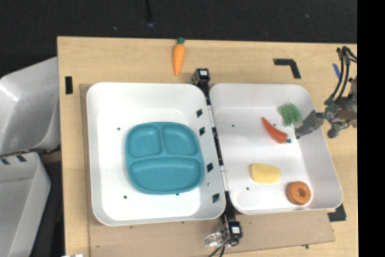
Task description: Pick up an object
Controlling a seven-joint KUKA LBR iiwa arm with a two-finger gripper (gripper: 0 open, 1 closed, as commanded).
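Note:
The right bin [240,99] holds a red chili pepper [274,130], a green leafy piece [290,112], a yellow lump [265,173] and an orange ring-shaped donut [299,192]. My gripper [313,123] reaches in over the right bin's right rim. Its dark tip is just right of the pepper and below the green piece. Nothing is visibly held by it. Most of the arm is cut off at the right.
The left bin [102,129] holds a blue divided plate [163,157]. An orange carrot [178,57] lies on the wooden bench behind the bins. Black clips [201,76] join the bins in the middle. Cables [343,69] hang at the right edge.

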